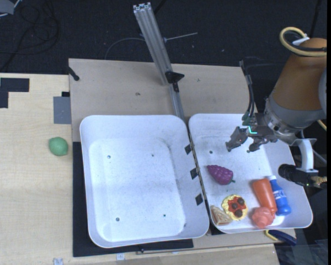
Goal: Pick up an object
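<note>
My gripper [244, 143] hangs over the upper middle of the right bin [212, 127], open, with nothing between its fingers. Below it and to the left a purple bunch of grapes [220, 174] lies on the bin floor. Toward the bin's front right corner lie an orange carrot-like piece [262, 193], a blue and white bottle [279, 197], a pink-red lump [261, 217], a small round pizza toy [235, 206] and a tan wedge [220, 216].
The left bin [138, 175] stands beside the right one, joined by black clips along the shared wall. A green ball [58, 146] rests on the bench at far left. A metal rail [157, 43] slants down behind the bins.
</note>
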Controlling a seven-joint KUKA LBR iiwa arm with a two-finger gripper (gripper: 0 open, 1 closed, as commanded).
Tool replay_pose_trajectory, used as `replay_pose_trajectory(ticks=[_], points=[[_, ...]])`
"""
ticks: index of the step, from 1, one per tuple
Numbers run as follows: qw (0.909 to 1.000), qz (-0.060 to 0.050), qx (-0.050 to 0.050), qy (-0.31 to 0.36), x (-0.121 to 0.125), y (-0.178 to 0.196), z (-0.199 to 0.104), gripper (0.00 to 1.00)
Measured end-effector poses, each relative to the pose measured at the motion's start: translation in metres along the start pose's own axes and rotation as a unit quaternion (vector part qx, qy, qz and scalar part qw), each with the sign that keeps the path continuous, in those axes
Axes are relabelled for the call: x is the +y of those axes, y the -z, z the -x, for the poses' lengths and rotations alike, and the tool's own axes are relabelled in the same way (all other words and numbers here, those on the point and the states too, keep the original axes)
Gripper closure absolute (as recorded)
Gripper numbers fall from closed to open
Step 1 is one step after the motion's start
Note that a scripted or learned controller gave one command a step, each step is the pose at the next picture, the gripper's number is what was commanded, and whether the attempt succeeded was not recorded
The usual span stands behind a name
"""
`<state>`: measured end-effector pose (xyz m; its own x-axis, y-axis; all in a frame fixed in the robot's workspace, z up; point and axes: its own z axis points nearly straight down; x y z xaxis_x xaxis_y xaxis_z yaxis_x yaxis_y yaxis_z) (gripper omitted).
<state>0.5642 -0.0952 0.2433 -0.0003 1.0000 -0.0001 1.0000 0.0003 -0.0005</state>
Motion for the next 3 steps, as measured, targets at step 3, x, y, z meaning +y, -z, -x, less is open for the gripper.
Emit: replay_pose_trajectory(ticks=[3], points=[[1.0000,-0.002,0.000,0.000,-0.003,-0.114,0.005,0.00]])
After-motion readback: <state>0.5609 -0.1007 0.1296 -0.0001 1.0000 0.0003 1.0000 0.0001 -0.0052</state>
